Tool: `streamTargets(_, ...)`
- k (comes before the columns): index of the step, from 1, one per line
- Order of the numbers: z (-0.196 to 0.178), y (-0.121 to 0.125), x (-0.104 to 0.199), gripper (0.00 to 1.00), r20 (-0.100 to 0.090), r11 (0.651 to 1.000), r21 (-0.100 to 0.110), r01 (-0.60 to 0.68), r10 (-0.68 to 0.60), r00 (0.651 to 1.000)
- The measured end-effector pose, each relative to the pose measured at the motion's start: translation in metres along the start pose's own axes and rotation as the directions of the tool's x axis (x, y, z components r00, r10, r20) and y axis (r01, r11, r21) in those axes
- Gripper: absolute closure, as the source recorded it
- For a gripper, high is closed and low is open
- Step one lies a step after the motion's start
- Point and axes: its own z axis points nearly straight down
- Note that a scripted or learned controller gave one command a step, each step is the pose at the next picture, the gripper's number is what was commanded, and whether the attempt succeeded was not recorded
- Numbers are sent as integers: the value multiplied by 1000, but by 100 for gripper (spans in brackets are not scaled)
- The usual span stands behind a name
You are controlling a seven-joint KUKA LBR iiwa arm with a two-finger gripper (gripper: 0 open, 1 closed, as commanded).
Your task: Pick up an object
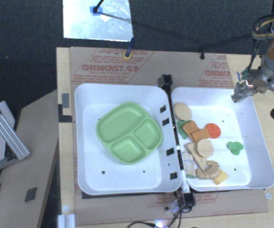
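Since the task just says "an object", we're treating the toy food in the right bin (256, 127) as the candidates. It sits mostly along that bin's left side: a beige oval (182, 111) at the top, two orange blocks (194, 130) below it, and a red disc (213, 130) just beside them. Further down come a beige round (204, 148) and a jumbled pile (207, 169) near the bottom edge. A little green piece (235, 147) lies on its own, well apart from the rest, so we'd guess it's the easiest one to grab cleanly.

The gripper (239, 93) hovers over the bin's upper right corner, away from all of it, with nothing in it as far as we can see. Whether it's spread or closed, we honestly can't tell at this size. So we'd call this the approach step, with no pick started yet. The next move needs a shift toward the food, lining up over one piece, and a drop straight down without nudging its neighbours.

The left bin (87, 127) holds a green divided plate (129, 133). Under both bins, on the desk (37, 122), there's a brown sheet (141, 63) printed with what looks like "CHEMCAST GP", repeated near the right corner too.
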Motion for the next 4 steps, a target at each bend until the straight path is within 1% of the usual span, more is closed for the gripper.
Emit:
streamTargets(1,8,-14,59,100,-2,1000,3,5,-5,1000)
streamTargets(2,-7,-27,108,100,-3,1000,2,6,-6,1000)
streamTargets(3,1,-36,149,100,-2,1000,4,5,-5,1000)
streamTargets(4,7,-31,143,100,0,1000,2,-3,3,1000)
